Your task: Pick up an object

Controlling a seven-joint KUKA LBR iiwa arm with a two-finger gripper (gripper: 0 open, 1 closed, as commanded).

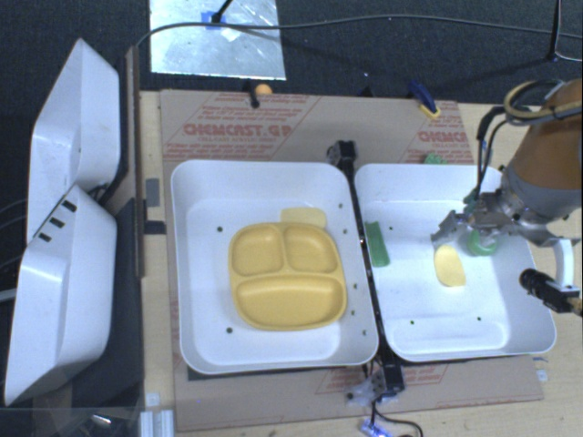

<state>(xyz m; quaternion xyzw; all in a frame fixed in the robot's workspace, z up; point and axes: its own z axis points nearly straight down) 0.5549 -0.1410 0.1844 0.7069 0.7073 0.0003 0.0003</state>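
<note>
The right bin [428, 335] holds a pale yellow oval piece [449, 267] near its middle and a flat green block [376, 244] along its left wall. A small round green object [481, 243] sits at the bin's right side, partly covered by my gripper [472, 228], which hangs low directly over it. The yellow piece lies just in front and to the left of the gripper, apart from it. In the left bin [205, 335] rests a yellow divided plate [287, 276], with a pale yellow flat piece [303, 217] behind it.
The grey arm with its orange band [547, 148] comes in over the right bin's far right corner. A black clamp [342, 151] sits where the two bins meet at the back. Cables run near the arm at the right edge.
</note>
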